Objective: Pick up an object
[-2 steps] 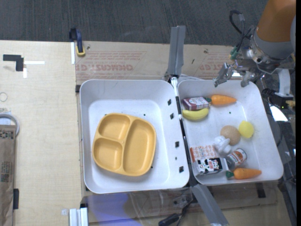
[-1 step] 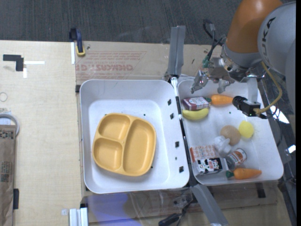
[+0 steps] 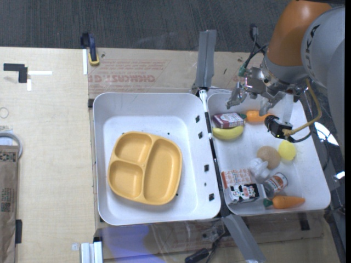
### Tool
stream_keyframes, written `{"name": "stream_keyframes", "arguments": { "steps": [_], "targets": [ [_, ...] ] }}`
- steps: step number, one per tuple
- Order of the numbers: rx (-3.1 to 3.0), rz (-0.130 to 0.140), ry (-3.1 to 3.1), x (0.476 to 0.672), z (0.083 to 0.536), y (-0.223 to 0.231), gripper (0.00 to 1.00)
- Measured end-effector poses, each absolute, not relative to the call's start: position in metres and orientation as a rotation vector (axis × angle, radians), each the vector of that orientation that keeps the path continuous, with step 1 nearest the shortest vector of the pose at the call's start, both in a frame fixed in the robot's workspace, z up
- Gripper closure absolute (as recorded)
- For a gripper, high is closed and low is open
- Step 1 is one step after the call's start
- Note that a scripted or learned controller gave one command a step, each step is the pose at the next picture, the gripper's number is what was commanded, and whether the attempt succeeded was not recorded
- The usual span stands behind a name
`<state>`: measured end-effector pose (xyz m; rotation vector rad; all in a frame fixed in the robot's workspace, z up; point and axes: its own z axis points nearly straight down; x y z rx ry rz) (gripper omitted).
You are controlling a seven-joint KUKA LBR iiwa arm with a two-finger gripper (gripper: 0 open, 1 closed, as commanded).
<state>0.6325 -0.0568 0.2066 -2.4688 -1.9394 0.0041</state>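
My claw (image 3: 251, 95) hangs at the far end of the right bin (image 3: 321, 171); whether it's open or gripping, I cannot tell. Just below it lie a small carton (image 3: 227, 119) on a banana (image 3: 227, 132), beside a small carrot (image 3: 253, 116). The left bin (image 3: 101, 147) holds a yellow divided plate (image 3: 145, 167).

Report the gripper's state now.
Gripper: above the far end of the right bin; open or closed cannot be told, and nothing is seen held.
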Motion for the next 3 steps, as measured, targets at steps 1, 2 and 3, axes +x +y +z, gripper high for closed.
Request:
{"name": "stream_keyframes", "arguments": {
  "steps": [1, 2, 3],
  "targets": [
    [-2.332, 0.003, -2.102, 0.592, 0.091, -0.095, 0.0],
    [-2.373, 0.001, -2.057, 0.59, 0.092, -0.118, 0.0],
    [-2.379, 0.003, -2.05, 0.539, 0.191, -0.078, 0.0]
  ]
}}
